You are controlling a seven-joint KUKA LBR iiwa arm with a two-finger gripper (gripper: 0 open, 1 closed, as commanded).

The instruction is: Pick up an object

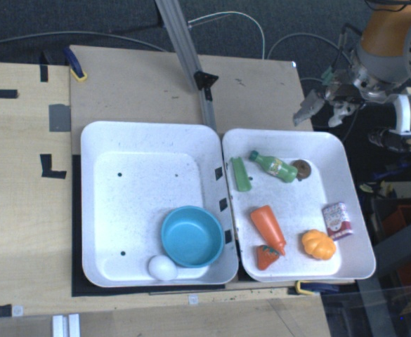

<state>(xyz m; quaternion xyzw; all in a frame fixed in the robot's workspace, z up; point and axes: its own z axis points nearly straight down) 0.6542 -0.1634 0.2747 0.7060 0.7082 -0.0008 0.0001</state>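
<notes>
A grey metal pole [184, 44] slants across the wooden surface [22, 188], where strips of black tape [47, 166] mark the boards and thin cables [240, 20] loop over dark carpet [50, 9].

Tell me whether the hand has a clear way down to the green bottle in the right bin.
Probably yes. The hand hangs above the right bin's far rim, and the green bottle lies exposed just below. Only a brown round piece sits at its one end; nothing covers it.
</notes>
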